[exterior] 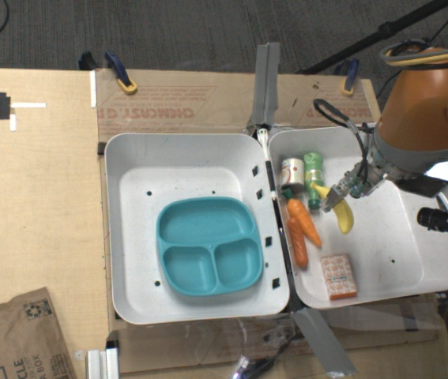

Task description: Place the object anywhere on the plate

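- Left bin (pixel 129 235): a shallow white bin holding a teal plate (pixel 209 245) with three compartments, one long section along the far side and two smaller ones along the near side. All three compartments are bare.
- Right bin (pixel 413 251): the second white bin, set against the first, holding the loose objects.
- Objects in the right bin: a small can (pixel 291 172) and a green bottle (pixel 314 177) stand side by side near the far left corner; an orange carrot (pixel 304 222) lies just in front of them beside the left wall, with a second orange piece (pixel 298 247) against it; a small box (pixel 338 276) with a pink speckled face and white end lies near the front edge. Its print is too small to read.
- Banana (pixel 344 216): a yellow banana lying on the bin floor, right of the carrot, well apart from the plate.
- Gripper (pixel 336 197): at the end of the arm (pixel 417 109), low over the right bin, its tip between the green bottle and the upper end of the banana. Whether it grips anything cannot be told.
- Bench (pixel 34 235): a cardboard sheet (pixel 184 105) behind the bins carries red print, seen upside down, reading "CHEMCO" and more. A brown flap (pixel 14 338) at the near left corner shows "CLE" and "OX".
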`<state>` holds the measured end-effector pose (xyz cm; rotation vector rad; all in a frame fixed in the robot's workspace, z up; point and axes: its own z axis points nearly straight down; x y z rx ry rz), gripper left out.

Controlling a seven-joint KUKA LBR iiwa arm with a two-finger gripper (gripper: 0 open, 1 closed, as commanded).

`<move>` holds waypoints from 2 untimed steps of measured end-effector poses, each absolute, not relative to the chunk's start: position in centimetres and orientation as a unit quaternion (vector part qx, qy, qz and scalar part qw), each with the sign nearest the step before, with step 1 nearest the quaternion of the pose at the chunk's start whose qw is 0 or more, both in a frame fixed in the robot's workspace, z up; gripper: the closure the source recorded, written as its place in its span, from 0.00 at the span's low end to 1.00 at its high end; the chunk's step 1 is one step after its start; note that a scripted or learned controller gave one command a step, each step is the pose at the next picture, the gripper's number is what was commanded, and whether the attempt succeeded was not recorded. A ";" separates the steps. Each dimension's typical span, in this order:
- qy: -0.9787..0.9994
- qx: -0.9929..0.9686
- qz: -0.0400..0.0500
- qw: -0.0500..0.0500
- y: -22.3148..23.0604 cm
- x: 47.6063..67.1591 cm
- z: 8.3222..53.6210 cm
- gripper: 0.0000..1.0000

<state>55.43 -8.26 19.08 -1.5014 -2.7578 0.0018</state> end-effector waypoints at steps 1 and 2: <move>-0.885 -0.466 0.000 -0.001 -2.1 58.8 22.7 1.00; -0.928 -0.372 0.001 -0.001 -4.0 64.5 25.4 1.00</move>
